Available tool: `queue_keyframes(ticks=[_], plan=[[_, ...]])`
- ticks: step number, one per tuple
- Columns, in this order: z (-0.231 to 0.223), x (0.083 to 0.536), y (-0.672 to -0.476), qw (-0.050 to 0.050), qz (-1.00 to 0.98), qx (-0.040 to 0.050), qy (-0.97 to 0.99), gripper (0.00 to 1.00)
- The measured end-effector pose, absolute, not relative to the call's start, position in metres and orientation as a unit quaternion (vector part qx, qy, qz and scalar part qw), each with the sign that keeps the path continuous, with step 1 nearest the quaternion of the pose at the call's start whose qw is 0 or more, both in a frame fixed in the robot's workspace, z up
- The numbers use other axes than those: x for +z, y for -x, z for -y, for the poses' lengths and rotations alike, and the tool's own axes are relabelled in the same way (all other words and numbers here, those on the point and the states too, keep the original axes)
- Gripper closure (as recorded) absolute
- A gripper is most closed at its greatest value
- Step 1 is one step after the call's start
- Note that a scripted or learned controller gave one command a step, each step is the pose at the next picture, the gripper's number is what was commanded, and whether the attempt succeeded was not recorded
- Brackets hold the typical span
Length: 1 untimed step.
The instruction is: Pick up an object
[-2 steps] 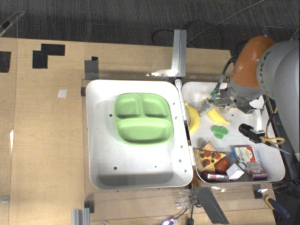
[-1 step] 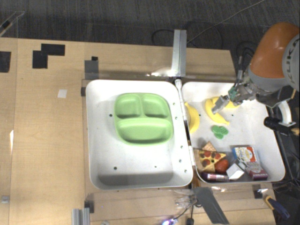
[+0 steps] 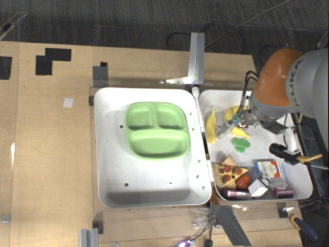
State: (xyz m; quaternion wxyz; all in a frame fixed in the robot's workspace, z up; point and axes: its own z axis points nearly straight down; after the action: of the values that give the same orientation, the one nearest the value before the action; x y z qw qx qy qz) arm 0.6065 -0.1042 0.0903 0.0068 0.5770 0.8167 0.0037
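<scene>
Yellow toy (image 3: 239,133) under jaws (image 3: 237,121) – grip state unclear; wooden bench (image 3: 46,153), dark carpet (image 3: 128,9) behind.

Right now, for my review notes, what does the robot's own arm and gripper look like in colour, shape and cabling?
The grey KUKA arm has rounded, bulky links and a bright orange band above the wrist. Thin black cables loop along the wrist's side. The small dark metallic two-finger gripper sits below it, with a spot of green at its tip. No lettering is legible.
</scene>
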Motion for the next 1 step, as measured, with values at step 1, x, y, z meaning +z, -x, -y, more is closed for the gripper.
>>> queue_keyframes(ticks=[1], plan=[[0.102,0.1032,-0.609,0.008,-0.817,0.0069,-0.576,1.0]])
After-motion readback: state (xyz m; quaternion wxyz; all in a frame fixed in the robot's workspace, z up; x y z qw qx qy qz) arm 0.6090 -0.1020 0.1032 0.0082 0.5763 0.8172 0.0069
